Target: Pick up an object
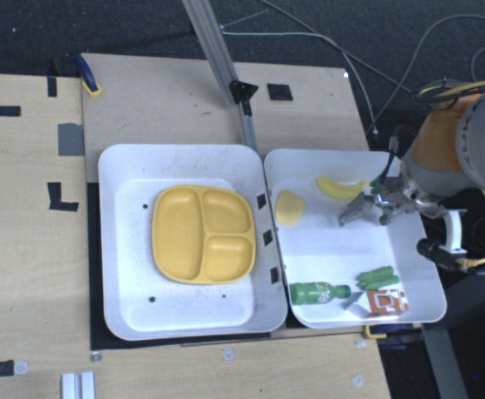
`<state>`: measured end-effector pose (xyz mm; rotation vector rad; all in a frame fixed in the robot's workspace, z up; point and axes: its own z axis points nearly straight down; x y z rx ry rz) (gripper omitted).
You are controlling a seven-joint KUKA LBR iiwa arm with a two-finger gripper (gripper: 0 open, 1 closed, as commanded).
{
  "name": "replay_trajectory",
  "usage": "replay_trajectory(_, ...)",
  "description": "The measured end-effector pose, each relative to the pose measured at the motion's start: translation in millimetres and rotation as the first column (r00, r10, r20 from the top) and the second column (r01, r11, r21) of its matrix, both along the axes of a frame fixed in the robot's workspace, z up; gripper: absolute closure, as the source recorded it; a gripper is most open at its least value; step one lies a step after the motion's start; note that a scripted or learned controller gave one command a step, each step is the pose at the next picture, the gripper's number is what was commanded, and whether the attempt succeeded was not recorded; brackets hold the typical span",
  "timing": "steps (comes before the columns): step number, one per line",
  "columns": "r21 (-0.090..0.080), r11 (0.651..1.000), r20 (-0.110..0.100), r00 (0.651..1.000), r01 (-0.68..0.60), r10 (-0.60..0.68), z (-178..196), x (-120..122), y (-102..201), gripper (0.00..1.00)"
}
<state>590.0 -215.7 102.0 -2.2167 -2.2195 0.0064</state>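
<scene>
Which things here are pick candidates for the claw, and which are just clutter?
Candidates, all in the right bin:
- yellow banana-shaped piece, nearest the claw
- pale yellow rounded piece
- green bottle
- green pickle-like item
- orange-and-white packet

Lying about:
- yellow divided plate in the left bin
- blue and yellow clamp on the bench

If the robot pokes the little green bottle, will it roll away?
Probably. The green bottle lies on its side in the right bin, and round things like that tend to roll. It looks small, so likely light and easy to knock. Its smooth sides might slip in the gripper.
</scene>
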Motion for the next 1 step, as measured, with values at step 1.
replay_trajectory(1,-0.001,1.0,0.004,1.0,-0.001,0.001,13.0,1.3,0.1,1.0)
